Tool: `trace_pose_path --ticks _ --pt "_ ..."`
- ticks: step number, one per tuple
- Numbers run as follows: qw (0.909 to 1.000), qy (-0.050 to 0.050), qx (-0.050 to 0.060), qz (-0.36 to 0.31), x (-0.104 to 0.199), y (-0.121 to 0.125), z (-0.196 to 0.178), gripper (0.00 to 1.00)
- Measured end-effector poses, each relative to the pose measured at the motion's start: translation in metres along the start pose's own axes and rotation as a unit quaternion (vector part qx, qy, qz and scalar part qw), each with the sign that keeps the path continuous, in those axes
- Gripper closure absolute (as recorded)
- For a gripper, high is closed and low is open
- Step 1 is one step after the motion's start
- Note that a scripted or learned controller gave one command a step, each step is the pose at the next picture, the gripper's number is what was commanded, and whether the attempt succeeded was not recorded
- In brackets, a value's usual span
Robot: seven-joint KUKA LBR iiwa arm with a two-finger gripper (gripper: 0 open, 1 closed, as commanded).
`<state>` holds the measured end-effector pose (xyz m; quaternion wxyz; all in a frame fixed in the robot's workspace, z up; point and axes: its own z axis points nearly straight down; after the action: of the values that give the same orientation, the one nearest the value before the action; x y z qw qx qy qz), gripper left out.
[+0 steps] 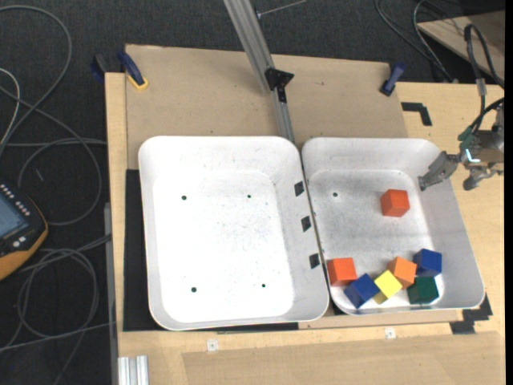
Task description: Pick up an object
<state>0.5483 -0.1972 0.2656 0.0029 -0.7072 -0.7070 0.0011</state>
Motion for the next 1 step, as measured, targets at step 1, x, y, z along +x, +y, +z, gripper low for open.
trace_pose_path --ticks 1 --pt "1.0000 -0.001 -0.003 -0.001 0.0002 0.0009 -0.0026 0.00"
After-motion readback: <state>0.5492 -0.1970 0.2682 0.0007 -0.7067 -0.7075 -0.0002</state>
